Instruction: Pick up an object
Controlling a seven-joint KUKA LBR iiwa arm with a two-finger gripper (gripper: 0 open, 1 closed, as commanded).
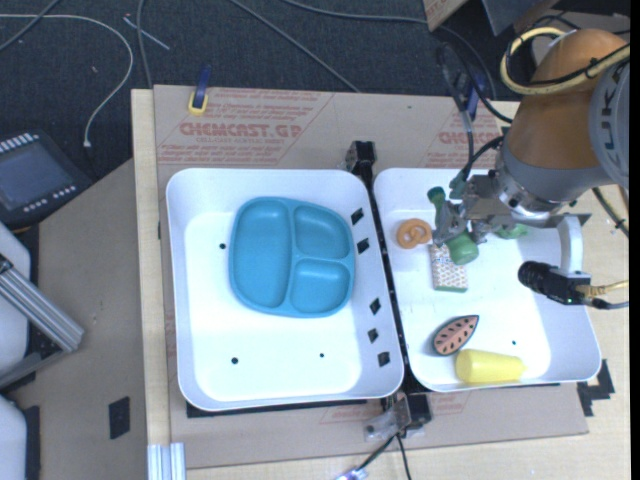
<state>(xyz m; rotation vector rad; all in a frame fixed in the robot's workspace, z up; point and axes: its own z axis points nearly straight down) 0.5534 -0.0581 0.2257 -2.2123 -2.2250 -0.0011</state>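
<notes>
Two bins: left bin (pixel 200 268) holds a blue divided plate (pixel 291 256).
Right bin (pixel 575 353): doughnut (pixel 412 233), sponge (pixel 449 268), seed-pod toy (pixel 455 334), yellow piece (pixel 489 366), spread apart for picking.
Gripper (pixel 462 236): low over a green object (pixel 463 249); closure unclear.

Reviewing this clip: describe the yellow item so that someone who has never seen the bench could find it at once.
Start at the right bin, the one the grey and orange arm reaches over. Go to its near edge at the bottom of the view, where the yellow object lies on its side, just below a brown oval piece with dark spots. It is the only plain yellow thing in either bin, rounded and stubby.
</notes>
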